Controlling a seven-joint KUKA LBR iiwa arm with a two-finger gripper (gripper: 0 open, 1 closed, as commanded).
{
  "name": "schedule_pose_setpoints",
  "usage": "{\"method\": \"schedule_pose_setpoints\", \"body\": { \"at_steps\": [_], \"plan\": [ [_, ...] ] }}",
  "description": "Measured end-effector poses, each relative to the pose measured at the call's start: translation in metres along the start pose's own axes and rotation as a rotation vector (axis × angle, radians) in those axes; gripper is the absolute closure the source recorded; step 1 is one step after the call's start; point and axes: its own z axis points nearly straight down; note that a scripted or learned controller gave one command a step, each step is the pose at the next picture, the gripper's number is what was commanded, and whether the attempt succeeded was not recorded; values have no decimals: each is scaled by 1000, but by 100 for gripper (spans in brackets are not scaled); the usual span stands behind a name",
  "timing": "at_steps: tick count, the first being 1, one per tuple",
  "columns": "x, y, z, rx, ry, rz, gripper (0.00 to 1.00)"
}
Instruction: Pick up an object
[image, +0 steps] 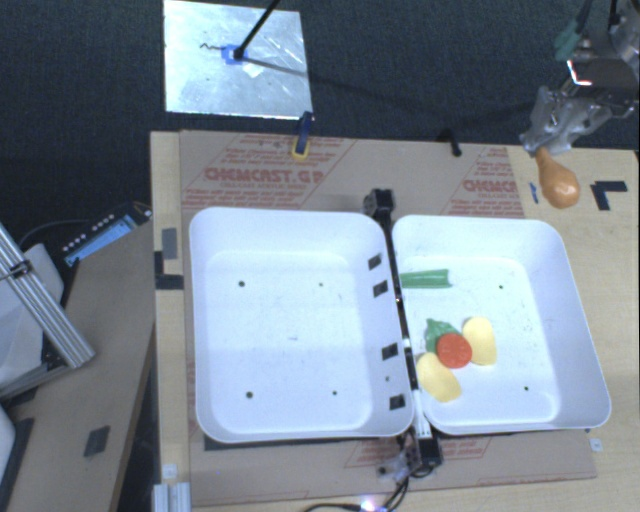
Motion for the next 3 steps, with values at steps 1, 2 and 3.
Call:
{"method": "schedule_pose_setpoints", "body": {
  "at_steps": [1,2,3],
  "plan": [
    [-14,-33,-1,2,3,-6,100],
    [-92,-39,-1,1,0,1,100],
    [-18,-82,212,18,5,-12,100]
  ]
}}
